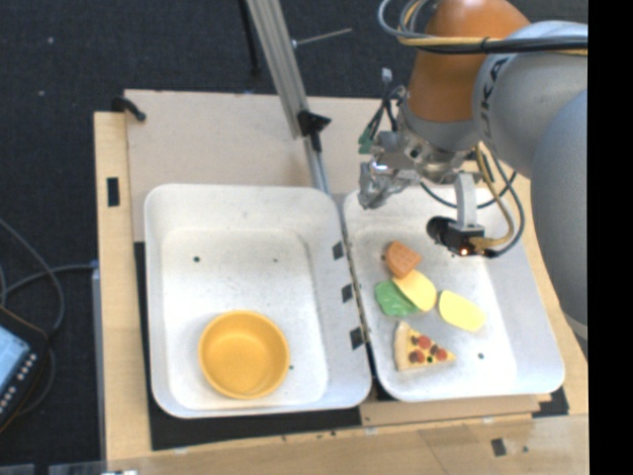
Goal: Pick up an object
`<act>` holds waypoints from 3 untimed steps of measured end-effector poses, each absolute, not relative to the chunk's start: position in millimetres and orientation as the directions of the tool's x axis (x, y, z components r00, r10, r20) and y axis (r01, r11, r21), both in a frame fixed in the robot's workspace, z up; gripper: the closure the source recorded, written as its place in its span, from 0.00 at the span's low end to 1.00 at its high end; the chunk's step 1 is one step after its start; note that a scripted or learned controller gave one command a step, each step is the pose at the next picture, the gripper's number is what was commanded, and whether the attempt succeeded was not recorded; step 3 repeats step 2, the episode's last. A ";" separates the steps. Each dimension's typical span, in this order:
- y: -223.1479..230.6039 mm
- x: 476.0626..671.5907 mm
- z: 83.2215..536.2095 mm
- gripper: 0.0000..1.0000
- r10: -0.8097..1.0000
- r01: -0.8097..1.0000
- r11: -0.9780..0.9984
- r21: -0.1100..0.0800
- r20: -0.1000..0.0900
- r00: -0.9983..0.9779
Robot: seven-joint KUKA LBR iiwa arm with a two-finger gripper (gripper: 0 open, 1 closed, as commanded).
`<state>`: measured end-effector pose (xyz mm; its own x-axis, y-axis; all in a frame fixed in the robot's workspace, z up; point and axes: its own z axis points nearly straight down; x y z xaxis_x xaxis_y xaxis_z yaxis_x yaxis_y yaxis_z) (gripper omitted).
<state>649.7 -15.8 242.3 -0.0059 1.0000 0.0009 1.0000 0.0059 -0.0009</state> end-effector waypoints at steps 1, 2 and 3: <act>34.1 643.4 252.5 1.00 1.000 1.000 0.003 0.002 0.001 -0.003; 86.1 627.4 246.7 1.00 1.000 1.000 0.007 -0.001 0.001 -0.007; 86.1 627.4 246.7 1.00 1.000 1.000 0.007 -0.001 0.001 -0.007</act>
